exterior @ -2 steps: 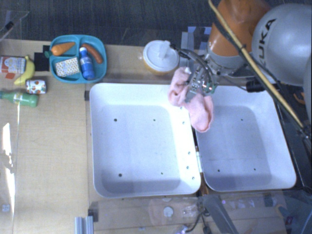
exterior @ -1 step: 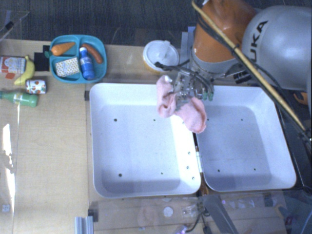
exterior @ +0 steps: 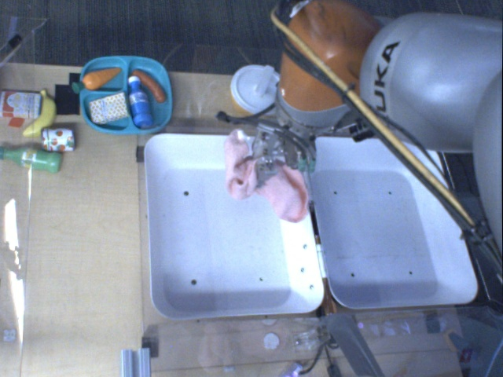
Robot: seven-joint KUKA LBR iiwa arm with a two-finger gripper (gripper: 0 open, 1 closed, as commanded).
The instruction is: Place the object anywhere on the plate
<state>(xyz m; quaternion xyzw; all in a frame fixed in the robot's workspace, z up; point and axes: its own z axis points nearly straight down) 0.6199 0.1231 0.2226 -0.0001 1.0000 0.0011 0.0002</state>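
Note:
A crumpled pink cloth [exterior: 287,195] hangs over the upper right corner of the left white bin [exterior: 220,250]. My gripper [exterior: 271,159] is shut on the cloth's top, and folds droop on both sides of the fingers. The blue divided plate [exterior: 163,75] sits on the bench at the far left, beyond the bin's back left corner. It carries a toy carrot [exterior: 102,78], a blue bottle [exterior: 140,102], a sausage [exterior: 155,89] and a patterned square [exterior: 108,108]. The gripper is well to the right of the plate.
A white and yellow cup [exterior: 253,89] stands behind the bins, just left of the arm. A banana [exterior: 43,114], a small can [exterior: 57,139], a green bottle [exterior: 31,159] and a box [exterior: 17,104] lie at the bench's left edge. The right bin [exterior: 393,242] lies under the arm.

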